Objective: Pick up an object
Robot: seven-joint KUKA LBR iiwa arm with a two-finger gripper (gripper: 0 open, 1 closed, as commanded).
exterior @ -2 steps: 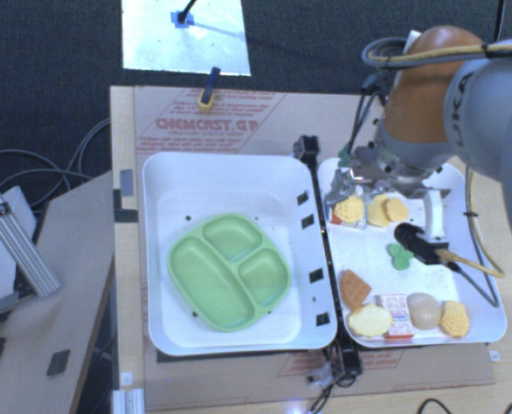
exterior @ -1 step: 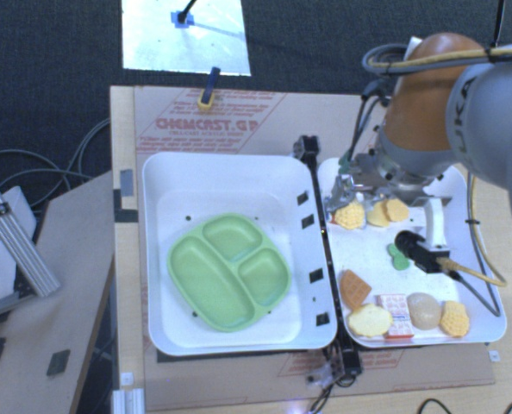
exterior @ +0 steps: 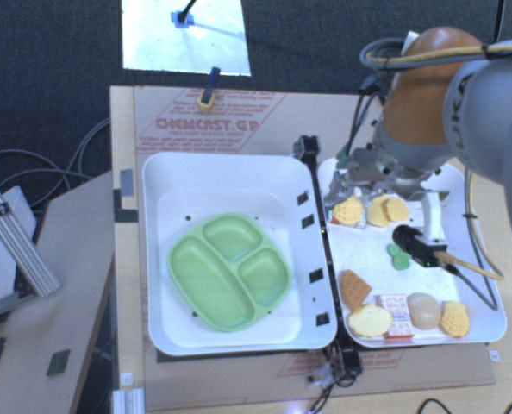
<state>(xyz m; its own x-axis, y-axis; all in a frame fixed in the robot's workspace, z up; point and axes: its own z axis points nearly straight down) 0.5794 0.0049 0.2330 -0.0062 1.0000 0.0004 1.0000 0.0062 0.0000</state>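
My gripper (exterior: 349,186) hangs low over the far left part of the right bin (exterior: 484,304), under the grey arm with its orange band. Just below it lies a yellow bumpy food piece (exterior: 348,212), with a yellow round piece (exterior: 388,210) beside it on the right. Whether the gripper touches either one is hidden by the wrist. A small green item (exterior: 400,260) lies near the bin's middle. Along the near edge sit an orange-brown cracker (exterior: 354,288), a pale yellow bun (exterior: 370,321), a red and white packet (exterior: 395,307), a beige round piece (exterior: 424,310) and a yellow waffle (exterior: 454,319).
The left bin (exterior: 178,175) holds a green divided plate (exterior: 229,270). A black divider with clips (exterior: 318,240) runs between the two bins. A yellow cable (exterior: 476,270) loops over the right bin's right side.
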